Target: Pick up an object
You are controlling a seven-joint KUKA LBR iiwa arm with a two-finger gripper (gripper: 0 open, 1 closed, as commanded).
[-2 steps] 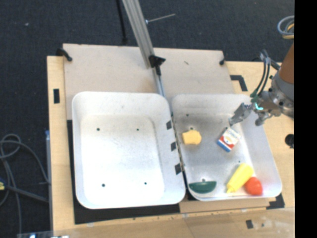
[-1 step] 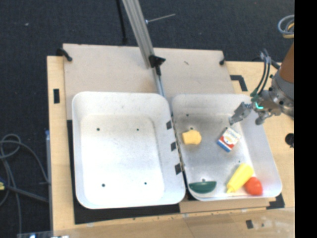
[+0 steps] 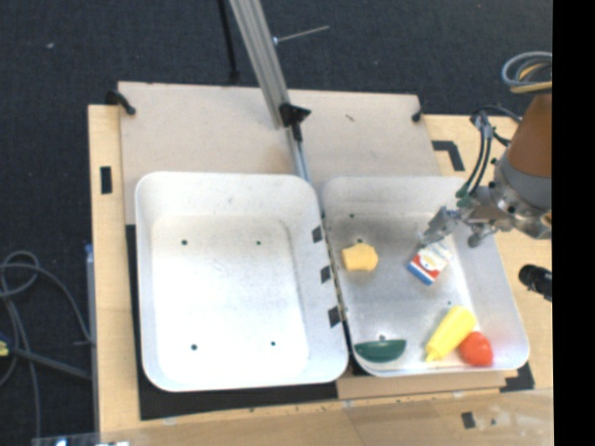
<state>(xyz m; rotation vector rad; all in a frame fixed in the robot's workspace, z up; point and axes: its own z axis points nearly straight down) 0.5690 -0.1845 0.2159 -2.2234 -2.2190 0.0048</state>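
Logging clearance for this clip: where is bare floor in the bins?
Left bin: whole floor bare. Right bin: bare along the far edge, and between yellow block and carton. Crowded near corner: green piece, yellow bottle, red ball.

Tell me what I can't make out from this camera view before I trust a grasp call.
- Hand: small and blurred in the camera view; finger state and any contact with the red, white and blue carton cannot be told.
- Arm: cut off by the right edge beyond the orange band.
- Carton label: too small to read.
- Dark green object: sits against the right bin's front wall, shape unclear.
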